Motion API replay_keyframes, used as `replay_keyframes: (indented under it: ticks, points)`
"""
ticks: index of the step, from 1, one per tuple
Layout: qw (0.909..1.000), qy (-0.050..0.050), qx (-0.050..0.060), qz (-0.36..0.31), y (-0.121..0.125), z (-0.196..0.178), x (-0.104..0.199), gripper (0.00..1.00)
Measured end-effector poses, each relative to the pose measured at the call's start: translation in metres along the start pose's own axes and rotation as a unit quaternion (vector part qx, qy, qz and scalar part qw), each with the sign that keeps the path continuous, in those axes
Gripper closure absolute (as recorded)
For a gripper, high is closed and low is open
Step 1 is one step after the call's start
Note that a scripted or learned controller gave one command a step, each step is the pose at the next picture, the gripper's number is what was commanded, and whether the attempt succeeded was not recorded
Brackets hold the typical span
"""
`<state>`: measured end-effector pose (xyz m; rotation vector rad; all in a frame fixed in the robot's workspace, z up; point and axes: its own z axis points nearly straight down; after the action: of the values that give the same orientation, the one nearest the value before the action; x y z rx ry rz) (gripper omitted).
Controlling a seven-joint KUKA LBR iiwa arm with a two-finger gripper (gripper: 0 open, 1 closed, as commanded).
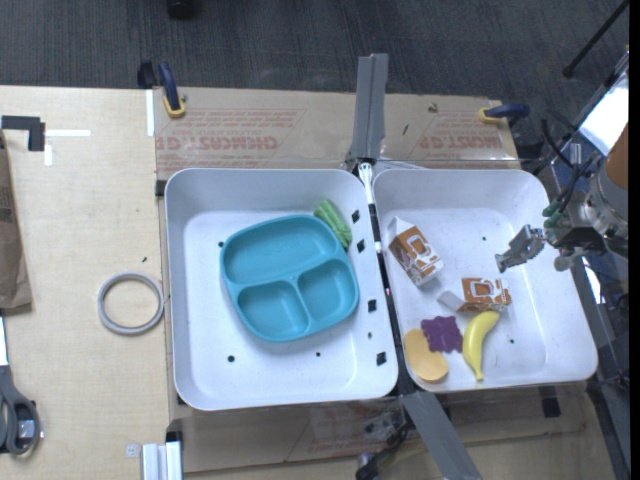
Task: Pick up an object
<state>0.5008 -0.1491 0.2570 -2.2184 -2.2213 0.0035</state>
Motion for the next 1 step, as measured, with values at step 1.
replay_keyframes:
  ticks: [1]
  points:
    - [0.9947,0.000,0.001,0.103,-0.0048,0.1074,0.0042,0.00]
